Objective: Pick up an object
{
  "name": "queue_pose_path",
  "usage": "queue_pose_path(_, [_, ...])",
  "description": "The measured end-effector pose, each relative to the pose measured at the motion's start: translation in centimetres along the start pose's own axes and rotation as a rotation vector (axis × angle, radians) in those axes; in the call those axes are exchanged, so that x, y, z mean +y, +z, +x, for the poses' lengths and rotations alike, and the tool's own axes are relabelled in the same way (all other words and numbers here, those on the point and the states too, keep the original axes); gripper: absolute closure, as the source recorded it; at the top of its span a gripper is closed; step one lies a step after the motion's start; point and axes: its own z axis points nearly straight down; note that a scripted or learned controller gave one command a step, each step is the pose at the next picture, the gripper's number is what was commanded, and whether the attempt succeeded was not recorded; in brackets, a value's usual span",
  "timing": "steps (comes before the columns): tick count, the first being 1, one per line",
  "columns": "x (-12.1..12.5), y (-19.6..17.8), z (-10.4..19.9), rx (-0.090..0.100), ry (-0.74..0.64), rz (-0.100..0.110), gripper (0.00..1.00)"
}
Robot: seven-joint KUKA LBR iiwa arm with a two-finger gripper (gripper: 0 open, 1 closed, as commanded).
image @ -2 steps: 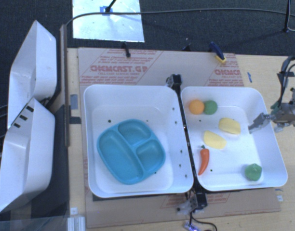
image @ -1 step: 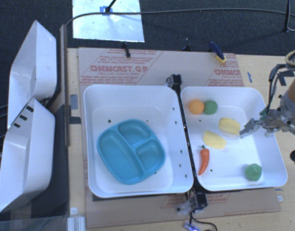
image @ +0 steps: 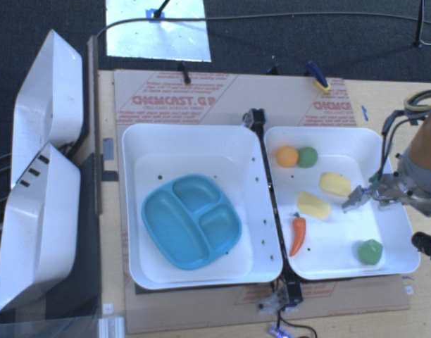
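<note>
The right white bin holds an orange ball and a green ball side by side at its far left. Two pale yellow pieces lie mid-bin, one nearer the arm and one just below and to the left of it. An orange-red pepper lies along the left wall, and a green lump sits at the near right. My gripper hangs low over the bin's right half, just right of the upper yellow piece, with nothing visibly held.
The left bin carries a blue divided plate. A black clamp joins the bins at the far edge and another at the near edge. Spare white bins lean at the far left. Cables cross the floor behind.
</note>
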Motion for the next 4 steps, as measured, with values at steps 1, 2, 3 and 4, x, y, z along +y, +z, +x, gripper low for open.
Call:
queue_pose_path(1, [-0.4,4.2,-0.3,0.0,0.0,0.0,0.0])
queue_pose_path(2, [-0.3,3.0,-0.3,-0.001,0.0,-0.004,1.0])
queue_pose_path(3, [-0.7,-3.1,-0.6,-0.002,0.0,-0.008,1.0])
queue_pose_path(4, [-0.4,-7.8,0.2,-0.002,-0.002,-0.007,1.0])
